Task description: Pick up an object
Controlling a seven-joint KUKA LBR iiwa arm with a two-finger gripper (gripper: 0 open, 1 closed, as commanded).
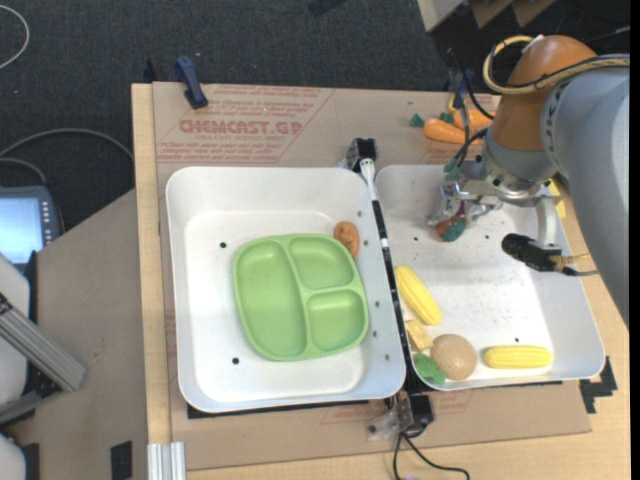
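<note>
From my station I see the arm as a thick, smooth grey tube with a rounded, glossy orange band above the wrist. A pale yellowish cable loops over the orange part. Below it sits a grey metal wrist flange, then the gripper, a small cluster of silvery metal parts with dark fittings. A black piece juts out beside the wrist.

You've got 2 bins side by side on the table. Left bin: divided plate at centre, small pastry by its right wall. Right bin: hand w/ a small item at the back, 1 corn cob along the left wall, potato at front, 2nd corn cob right of it.
</note>
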